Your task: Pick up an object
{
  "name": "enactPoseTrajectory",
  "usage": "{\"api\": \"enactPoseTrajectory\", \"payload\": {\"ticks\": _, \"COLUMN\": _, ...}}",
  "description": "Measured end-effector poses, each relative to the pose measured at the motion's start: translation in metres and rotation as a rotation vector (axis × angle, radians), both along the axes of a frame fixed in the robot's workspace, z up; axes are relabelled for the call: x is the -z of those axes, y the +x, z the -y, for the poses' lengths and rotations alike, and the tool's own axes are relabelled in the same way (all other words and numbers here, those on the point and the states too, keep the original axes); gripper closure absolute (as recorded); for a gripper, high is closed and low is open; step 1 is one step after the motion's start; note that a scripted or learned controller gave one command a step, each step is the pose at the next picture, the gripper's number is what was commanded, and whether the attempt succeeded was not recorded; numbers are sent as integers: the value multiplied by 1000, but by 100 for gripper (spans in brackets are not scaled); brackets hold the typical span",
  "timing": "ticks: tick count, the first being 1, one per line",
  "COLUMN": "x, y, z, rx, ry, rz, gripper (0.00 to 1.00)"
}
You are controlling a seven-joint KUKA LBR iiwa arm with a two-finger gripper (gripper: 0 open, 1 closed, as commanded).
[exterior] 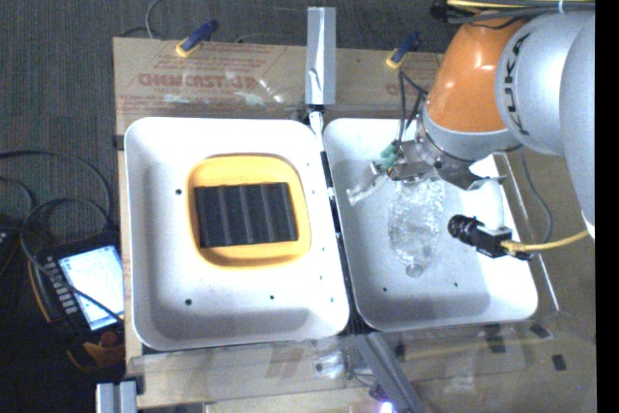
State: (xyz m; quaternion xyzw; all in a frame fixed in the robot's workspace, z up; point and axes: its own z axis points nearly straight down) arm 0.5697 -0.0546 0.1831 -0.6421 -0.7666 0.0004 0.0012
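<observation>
Gripping or not, I cannot tell: my gripper (411,171) hangs over the right bin (372,290), its tip hidden under my wrist. A clear plastic bottle (416,227) lies just below it. The left bin (155,208) holds a yellow tray (247,251).

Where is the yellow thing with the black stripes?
The yellow tray with black ridges lies flat in the middle of the left white bin, across the divider from the right bin where the clear plastic bottle lies.
</observation>
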Motion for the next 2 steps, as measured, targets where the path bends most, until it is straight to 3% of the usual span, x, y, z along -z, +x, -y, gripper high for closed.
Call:
{"api": "enactPoseTrajectory", "payload": {"ticks": 1, "x": 91, "y": -25, "z": 49, "rx": -65, "ry": -3, "rz": 16, "gripper": 0}}
{"api": "enactPoseTrajectory", "payload": {"ticks": 2, "x": 81, "y": -23, "z": 47, "rx": -66, "ry": -1, "rz": 19, "gripper": 100}}
